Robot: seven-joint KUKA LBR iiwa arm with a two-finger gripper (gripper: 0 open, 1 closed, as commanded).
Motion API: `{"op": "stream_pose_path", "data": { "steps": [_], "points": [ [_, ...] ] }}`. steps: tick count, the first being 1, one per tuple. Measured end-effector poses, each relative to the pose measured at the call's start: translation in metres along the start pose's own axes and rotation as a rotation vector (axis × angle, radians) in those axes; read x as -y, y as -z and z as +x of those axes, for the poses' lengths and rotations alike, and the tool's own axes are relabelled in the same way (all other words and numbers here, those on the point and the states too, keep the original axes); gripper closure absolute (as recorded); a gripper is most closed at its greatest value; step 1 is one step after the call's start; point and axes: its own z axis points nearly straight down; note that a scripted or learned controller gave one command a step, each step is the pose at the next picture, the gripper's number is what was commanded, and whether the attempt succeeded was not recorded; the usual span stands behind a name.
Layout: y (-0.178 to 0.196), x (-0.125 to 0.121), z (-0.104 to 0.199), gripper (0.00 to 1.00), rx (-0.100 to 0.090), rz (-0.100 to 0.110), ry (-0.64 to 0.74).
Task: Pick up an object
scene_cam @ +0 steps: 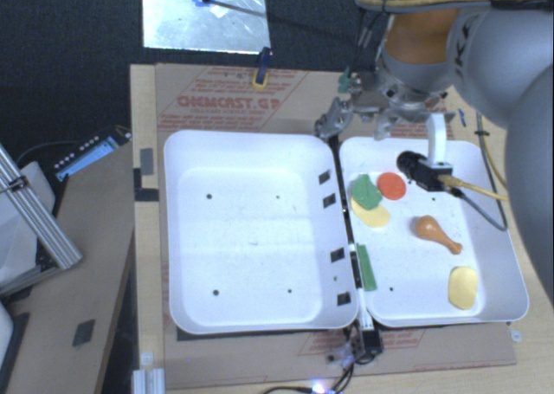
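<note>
From my feed, the desk (95, 254) carries a cardboard sheet (225, 100) with red print, and both white bins sit side by side on it. The grey arm (498, 46) comes in from the right, its orange band high near the frame's top edge. The left bin (251, 236) lies nearer the middle of my view, and the right bin (415, 293) touches it along a shared inner edge. A silvery foil sheet (203, 3) lies flat beyond the cardboard, at the far side.

The tool (355, 124) hangs over the far inner corner of the right bin. I read its two fingers as spread apart, with nothing between them.

Everything I could pick is in the right bin. A brown drumstick-shaped piece (435, 233) lies tilted near the middle. A yellow lump (463, 287) sits near the bin's near right corner, well apart from the rest. A green piece (366, 192) overlaps a pale yellow piece (373, 216) just below it, and a red disc (391, 185) touches the green one on its right. A thin green strip (366, 267) lies along the inner edge.
</note>
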Motion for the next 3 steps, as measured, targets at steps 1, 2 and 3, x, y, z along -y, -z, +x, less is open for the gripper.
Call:
{"op": "stream_pose_path", "data": {
  "steps": [1,2,3],
  "points": [
    [0.005,0.003,-0.004,1.00,0.003,0.011,0.000],
    [0.125,0.016,0.025,1.00,-0.001,0.001,-0.002],
    [0.140,0.014,0.044,1.00,0.002,0.012,-0.006]
  ]
}}
